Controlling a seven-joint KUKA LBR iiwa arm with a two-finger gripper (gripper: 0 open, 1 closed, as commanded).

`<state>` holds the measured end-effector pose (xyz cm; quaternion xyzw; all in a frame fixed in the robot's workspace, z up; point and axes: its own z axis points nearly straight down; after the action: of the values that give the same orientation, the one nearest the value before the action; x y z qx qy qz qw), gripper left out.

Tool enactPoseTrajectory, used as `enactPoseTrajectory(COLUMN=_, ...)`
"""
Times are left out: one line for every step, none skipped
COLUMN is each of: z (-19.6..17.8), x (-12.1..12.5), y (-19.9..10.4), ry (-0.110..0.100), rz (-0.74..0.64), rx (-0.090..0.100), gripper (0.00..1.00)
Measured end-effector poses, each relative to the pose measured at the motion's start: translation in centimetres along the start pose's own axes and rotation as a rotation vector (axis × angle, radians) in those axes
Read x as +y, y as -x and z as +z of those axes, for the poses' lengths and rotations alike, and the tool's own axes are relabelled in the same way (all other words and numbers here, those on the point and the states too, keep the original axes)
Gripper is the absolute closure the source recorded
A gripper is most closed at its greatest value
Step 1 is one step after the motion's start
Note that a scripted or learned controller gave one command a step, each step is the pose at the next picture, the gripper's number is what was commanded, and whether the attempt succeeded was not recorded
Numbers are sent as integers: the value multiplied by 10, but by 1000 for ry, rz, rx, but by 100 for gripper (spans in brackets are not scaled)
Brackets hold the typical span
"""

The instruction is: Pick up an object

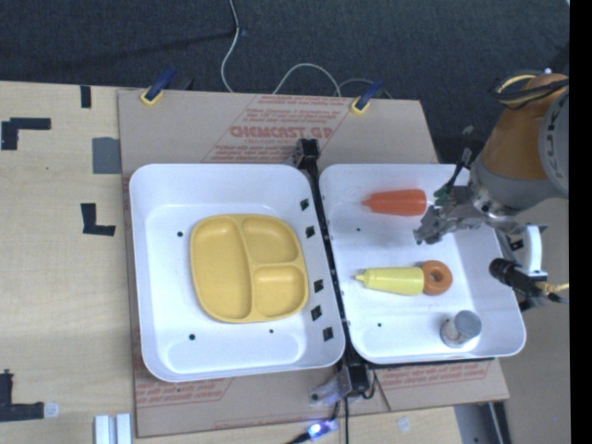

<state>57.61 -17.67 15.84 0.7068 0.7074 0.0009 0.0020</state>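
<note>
Carrot [396, 202], the orange piece nearest the gripper [435, 227], is judged the likely target; it lies just to the gripper's left and slightly farther up the view, on the floor of the right bin [370, 340]. Nothing is lifted: every object rests on a bin floor, so the pick is not yet made. Approach, grasp and lift all remain. Whether the gripper is apart or together cannot be told; it appears as a dark cluster low over the bin.

Next out, below and just left of the gripper, a yellow bottle [388, 281] lies on its side touching an orange ring [437, 278]. A grey cylinder [460, 328] stands below those. Farthest, well left, a yellow divided plate [248, 268] sits in the left bin [153, 192].
</note>
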Motion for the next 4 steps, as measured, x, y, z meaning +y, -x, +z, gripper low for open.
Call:
enactPoseTrajectory(z=-53, x=2, y=0, ry=1, rz=-1, rx=0, gripper=100)
enactPoseTrajectory(z=-65, x=-11, y=-53, ry=-5, rz=-5, rx=4, gripper=100)
enactPoseTrajectory(z=-56, x=-15, y=-109, ry=-6, rz=-6, rx=3, gripper=100)
enactPoseTrajectory(z=-68, x=-28, y=-163, ry=-6, rz=-6, rx=4, gripper=100)
